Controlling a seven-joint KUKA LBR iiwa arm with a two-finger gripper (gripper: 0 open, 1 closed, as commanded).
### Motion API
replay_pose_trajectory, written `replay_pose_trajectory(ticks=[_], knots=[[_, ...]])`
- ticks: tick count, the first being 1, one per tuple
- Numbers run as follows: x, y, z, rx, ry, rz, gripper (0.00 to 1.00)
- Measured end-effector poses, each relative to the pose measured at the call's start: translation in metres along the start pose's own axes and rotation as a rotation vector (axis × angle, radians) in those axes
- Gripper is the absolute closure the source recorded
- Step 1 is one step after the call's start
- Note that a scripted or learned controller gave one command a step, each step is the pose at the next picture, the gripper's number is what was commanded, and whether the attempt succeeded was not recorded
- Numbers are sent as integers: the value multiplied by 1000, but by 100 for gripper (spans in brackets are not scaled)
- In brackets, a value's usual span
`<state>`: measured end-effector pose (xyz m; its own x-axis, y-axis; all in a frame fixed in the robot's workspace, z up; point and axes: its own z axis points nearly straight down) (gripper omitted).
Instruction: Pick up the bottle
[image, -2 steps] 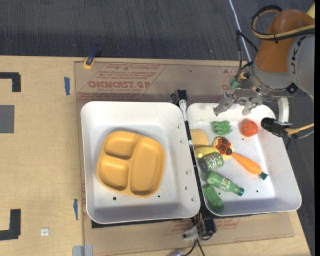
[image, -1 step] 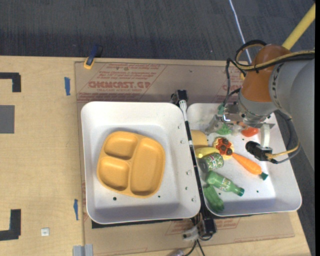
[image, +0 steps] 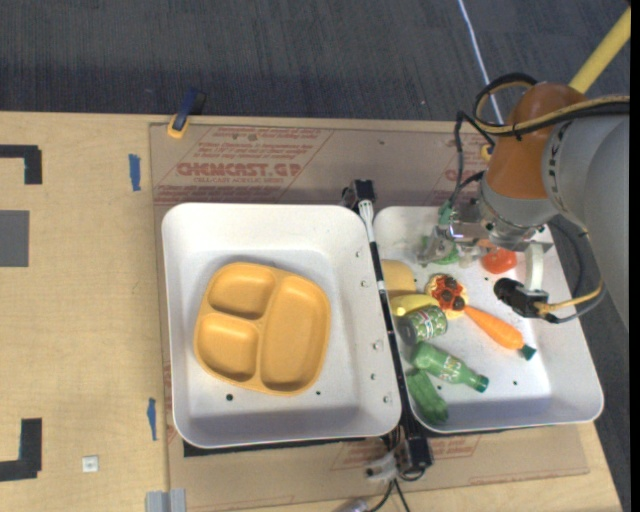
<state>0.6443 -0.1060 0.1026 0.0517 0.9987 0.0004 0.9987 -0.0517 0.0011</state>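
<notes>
worktop (image: 80, 300): brown, with two white bins side by side.
left bin (image: 190, 240): holds a yellow tray (image: 265, 327) with three parts, near its middle.
right bin (image: 570, 380): holds small toys.
arm (image: 560, 150): grey and orange, over the right bin's far edge.
jaws (image: 455, 245): low by the far left corner; cannot tell if apart or together.
carrot (image: 495, 327): middle of right bin.
bottle (image: 450, 368): green, lying flat near the front left corner, nothing holding it.
can (image: 424, 323): just behind the bottle.

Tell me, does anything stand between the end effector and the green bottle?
Yes. The end effector is at the right bin's far end; the green bottle lies near the front. A can and a small flower-like toy lie between them.
</notes>
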Motion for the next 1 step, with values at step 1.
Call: replay_pose_trajectory(ticks=[1], knots=[[65, -13, -83, 0, 0, 100, 100]])
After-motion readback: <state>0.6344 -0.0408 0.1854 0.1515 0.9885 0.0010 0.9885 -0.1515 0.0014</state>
